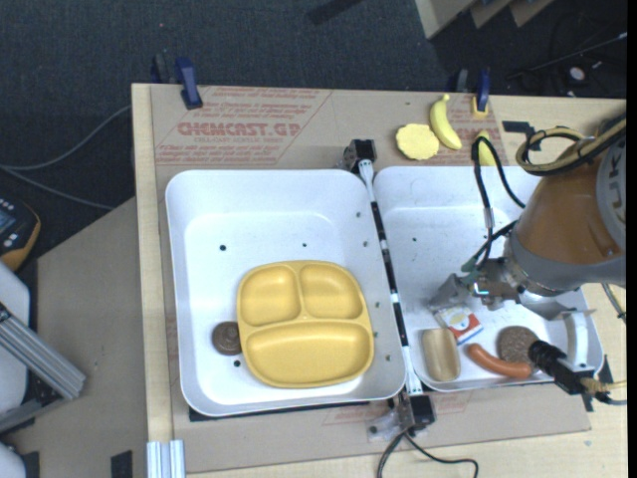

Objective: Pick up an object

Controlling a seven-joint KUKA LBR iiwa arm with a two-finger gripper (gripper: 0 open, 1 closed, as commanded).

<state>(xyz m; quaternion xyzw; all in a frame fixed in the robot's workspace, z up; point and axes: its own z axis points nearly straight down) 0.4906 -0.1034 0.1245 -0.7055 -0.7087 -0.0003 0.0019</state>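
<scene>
My gripper (468, 290) hangs low in the right bin (428, 207), near its front. Just below it lies a small white and orange packet (460, 321). A tan bread-like piece (440, 355) rests by the bin's front edge. A red sausage (496, 361) and a brown round cookie (516, 342) lie to the right of it, partly under the arm. Nothing can be made out in the gripper's hold.
The left bin (199, 217) holds a yellow divided plate (304, 323) with a brown cookie (227, 339) beside it. A banana (445, 122) and a yellow round piece (418, 140) lie on the bench behind the right bin. Cables run by the arm (567, 227).
</scene>
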